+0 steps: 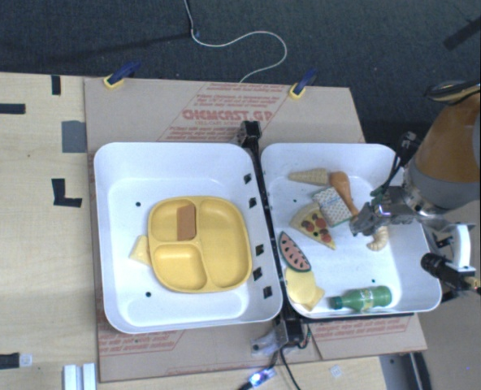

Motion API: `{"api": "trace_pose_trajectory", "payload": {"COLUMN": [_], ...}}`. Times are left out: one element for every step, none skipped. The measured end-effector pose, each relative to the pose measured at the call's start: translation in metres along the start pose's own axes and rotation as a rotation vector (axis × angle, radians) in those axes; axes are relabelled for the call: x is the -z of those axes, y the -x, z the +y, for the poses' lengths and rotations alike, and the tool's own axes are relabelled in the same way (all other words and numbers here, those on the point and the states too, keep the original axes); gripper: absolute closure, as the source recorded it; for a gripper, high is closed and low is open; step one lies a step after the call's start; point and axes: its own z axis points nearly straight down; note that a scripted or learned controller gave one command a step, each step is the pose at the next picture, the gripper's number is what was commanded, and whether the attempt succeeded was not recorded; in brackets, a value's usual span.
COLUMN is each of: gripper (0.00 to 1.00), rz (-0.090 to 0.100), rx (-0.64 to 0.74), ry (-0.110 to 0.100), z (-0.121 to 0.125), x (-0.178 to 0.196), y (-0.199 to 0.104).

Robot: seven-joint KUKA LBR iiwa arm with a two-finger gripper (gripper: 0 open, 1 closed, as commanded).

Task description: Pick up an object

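My gripper (370, 221) hangs low over the right part of the right bin (403, 159), reaching in from the right. A small beige piece (378, 240) lies just under and in front of it; whether they touch is unclear. Left of the gripper lie an orange carrot-like piece (343, 189), a grey waffle square (333, 207) and a pizza slice (314, 224). A cream cone (310, 176) lies further back. A watermelon slice (294, 252), a yellow fruit piece (303, 287) and a green bottle (361, 300) lie towards the front.
The left bin (114, 169) holds a yellow divided plate (200, 246) with a brown piece (186, 220) on it and a pale yellow wedge (139, 250) beside it. A black divider (261, 210) separates the bins. A white cable (240, 43) loops behind.
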Motion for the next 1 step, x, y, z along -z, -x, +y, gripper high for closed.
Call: {"api": "trace_pose_trajectory", "payload": {"gripper": [1.00], "rz": [0.000], "rx": [0.001], "ry": [0.002], "z": [0.0007], "x": [0.0484], "y": [-0.0007]}}
